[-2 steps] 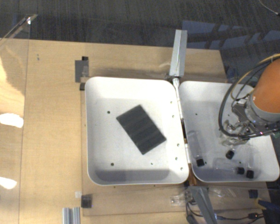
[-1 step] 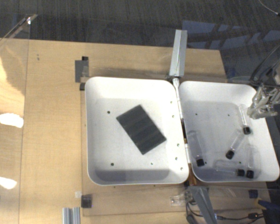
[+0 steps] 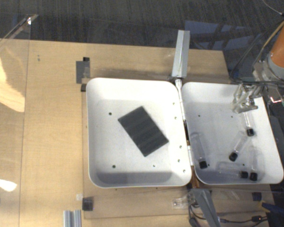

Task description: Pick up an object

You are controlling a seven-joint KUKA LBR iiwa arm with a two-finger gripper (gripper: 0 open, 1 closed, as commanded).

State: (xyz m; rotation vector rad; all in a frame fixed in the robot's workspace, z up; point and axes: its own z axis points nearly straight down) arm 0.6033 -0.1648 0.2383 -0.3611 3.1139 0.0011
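**Camera view: arm over the right bin, nothing yet taken**

Camera view looks down on a counter [image 3: 47,141] bearing two white bins side by side. The left bin [image 3: 97,126] holds one dark grey flat rectangular pad [image 3: 143,130], lying turned at an angle near its middle, well apart from every wall. The right bin [image 3: 270,169] holds several clear, hard-to-read items with small black ends [image 3: 233,156], scattered toward its near and right part; what they are I cannot make out.

The gripper [image 3: 245,100] hangs over the far part of the right bin, at the end of the arm whose orange band [image 3: 283,51] shows at the right edge. It appears as a pale metallic shape above the bin floor.

To do this step well, the program would, in my judgement, best choose one item that lies clear of its neighbours and of the bin wall, line the jaws across its narrow side, and come straight down. The clear pieces look thin and slippery, and those near the corner are crowded. The flat pad lies low against the floor and offers little edge to pinch.

As for the jaws, I cannot tell whether they stand apart or together, and I see nothing between them.
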